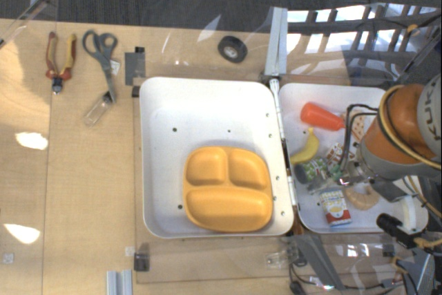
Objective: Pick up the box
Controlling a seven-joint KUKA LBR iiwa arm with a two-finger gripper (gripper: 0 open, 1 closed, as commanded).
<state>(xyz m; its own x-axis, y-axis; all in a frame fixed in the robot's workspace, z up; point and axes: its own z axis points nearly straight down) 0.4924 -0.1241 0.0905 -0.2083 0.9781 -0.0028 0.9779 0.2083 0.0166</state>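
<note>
The box (335, 208) is a small red and white carton lying near the front edge of the right bin (304, 216). My gripper (344, 168) hangs over the middle of that bin, just behind the box and slightly right of it, beside a green packet (314, 169). The arm's orange band (387, 138) and grey body cover the bin's right part. Nothing can be seen held in the gripper.
An orange carrot-shaped toy (322, 116), a yellow banana (308, 148) and a round tan disc (362, 197) share the right bin. The left bin (166, 121) holds a yellow divided plate (228, 188). Pliers (58, 59), scissors (102, 55) and a tape roll (233, 48) lie on the bench behind.
</note>
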